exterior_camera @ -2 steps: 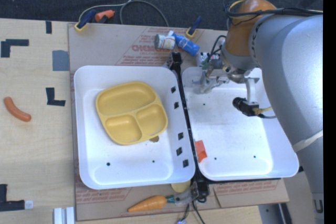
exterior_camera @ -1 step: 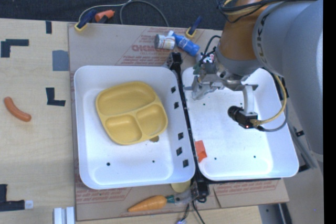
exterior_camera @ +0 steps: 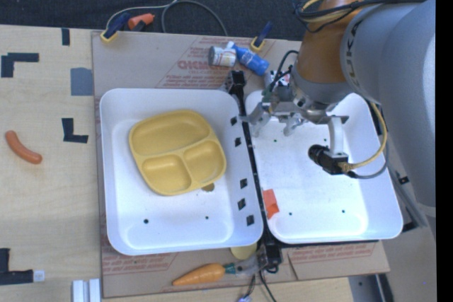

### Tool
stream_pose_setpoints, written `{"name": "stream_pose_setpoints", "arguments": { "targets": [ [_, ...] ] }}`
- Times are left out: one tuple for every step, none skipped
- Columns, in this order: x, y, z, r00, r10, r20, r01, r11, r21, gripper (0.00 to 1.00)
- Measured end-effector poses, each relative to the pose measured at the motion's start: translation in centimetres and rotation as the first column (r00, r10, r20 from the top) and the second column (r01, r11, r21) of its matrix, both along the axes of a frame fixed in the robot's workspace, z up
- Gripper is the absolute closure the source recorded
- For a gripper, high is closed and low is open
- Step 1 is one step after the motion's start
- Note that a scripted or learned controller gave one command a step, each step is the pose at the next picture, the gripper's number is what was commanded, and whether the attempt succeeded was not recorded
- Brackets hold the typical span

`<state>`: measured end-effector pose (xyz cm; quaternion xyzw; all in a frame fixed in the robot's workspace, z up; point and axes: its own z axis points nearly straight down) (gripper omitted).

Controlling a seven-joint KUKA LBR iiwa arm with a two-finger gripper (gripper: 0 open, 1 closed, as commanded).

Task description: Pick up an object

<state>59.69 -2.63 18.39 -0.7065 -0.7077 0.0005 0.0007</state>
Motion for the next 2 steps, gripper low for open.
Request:
{"name": "stream_pose_setpoints", "arguments": {
  "targets": [
    [6.4,-5.2,4.9,1.0,-0.002,0.01,0.002,1.0,-0.004,0.0],
    [-1.6,-3.7,-0.3,1.0,-0.003,-0.009,0.003,1.0,0.001,0.0]
  ]
}}
